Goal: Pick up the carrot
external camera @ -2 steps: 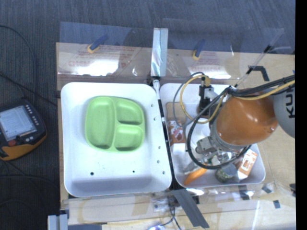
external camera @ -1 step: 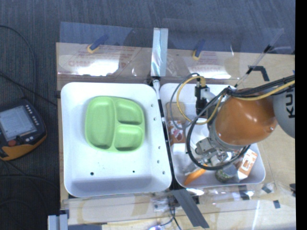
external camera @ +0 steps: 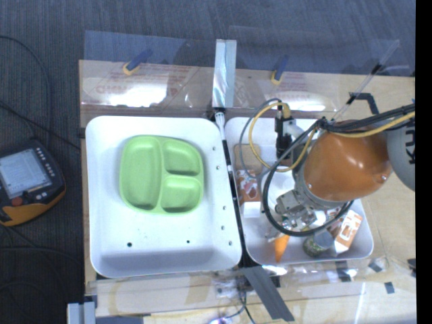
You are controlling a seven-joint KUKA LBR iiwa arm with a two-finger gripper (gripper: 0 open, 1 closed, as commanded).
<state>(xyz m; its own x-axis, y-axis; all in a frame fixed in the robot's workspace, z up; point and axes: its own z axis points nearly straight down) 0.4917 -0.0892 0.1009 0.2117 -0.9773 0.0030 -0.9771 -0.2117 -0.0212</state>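
The carrot (external camera: 280,248), small and orange, lies near the front edge of the right bin (external camera: 362,248), pointing toward the front. The arm's orange band (external camera: 347,164) hangs over the middle of that bin, wrapped in black and yellow cables. Below it the grey gripper (external camera: 295,214) is down inside the bin, just behind and slightly right of the carrot. The gripper's metal parts hide the carrot's upper end, and whether they touch it is unclear.
A green divided plate (external camera: 161,173) sits in the left bin (external camera: 162,248). In the right bin an orange-and-white packet (external camera: 347,230) and a dark round object (external camera: 314,248) lie right of the carrot, and a brownish item (external camera: 250,188) rests by the left wall.
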